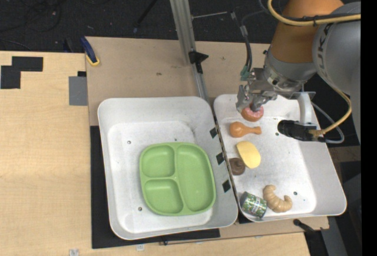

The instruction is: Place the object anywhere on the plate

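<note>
Gripper sits low over the back of the right bin, right on top of a pink frosted donut. Jaw state: cannot tell from this angle, the wrist body covers them, and you cannot confirm the donut is actually gripped. Donut looks like the task's thing; it lies on the bin floor near the back-left corner, touching or just under the gripper.

Plate is the green three-compartment one in the left bin, well apart from the donut, toward the front.

Doing the pick well, as a judgement: you want the tool centred over the donut, not riding its rim, since it is round and low and could squirt sideways. Orange drumstick-shaped toy lies just beside the donut toward the front, so keep the close from catching it. Lift straight up to clear the two bin walls between the bins before crossing left. Any compartment counts, so aim for the big right one, nearest to you.

Other stuff in the right bin: yellow piece, small brown piece, green can, tan croissant-like toy.

Writing: the can has some print on it but too small to read. No brands or labels legible anywhere else.
</note>
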Robot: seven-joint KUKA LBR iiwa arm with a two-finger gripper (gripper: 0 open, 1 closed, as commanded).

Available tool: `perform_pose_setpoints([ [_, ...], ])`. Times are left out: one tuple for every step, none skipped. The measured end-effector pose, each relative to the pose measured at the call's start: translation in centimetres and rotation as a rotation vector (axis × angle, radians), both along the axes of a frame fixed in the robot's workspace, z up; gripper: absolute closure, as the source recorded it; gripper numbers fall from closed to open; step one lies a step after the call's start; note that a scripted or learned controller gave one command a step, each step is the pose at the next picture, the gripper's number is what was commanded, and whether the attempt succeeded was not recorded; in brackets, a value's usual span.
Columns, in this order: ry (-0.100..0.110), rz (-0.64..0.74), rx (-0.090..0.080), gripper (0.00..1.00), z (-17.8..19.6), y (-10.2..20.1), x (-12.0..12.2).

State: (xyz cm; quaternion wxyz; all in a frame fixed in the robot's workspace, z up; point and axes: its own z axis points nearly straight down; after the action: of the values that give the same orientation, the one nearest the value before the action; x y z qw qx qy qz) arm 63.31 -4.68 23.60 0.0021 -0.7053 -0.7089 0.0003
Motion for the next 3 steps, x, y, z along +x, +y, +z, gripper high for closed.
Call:
perform_pose_setpoints([
  [0.002,0.001,0.000,1.00,-0.1,6.2,-0.8],
  [-0.001,0.001,-0.001,1.00,-0.5,12.0,0.2],
  [0.002,0.000,-0.001,1.00,-0.5,17.2,-1.6],
])
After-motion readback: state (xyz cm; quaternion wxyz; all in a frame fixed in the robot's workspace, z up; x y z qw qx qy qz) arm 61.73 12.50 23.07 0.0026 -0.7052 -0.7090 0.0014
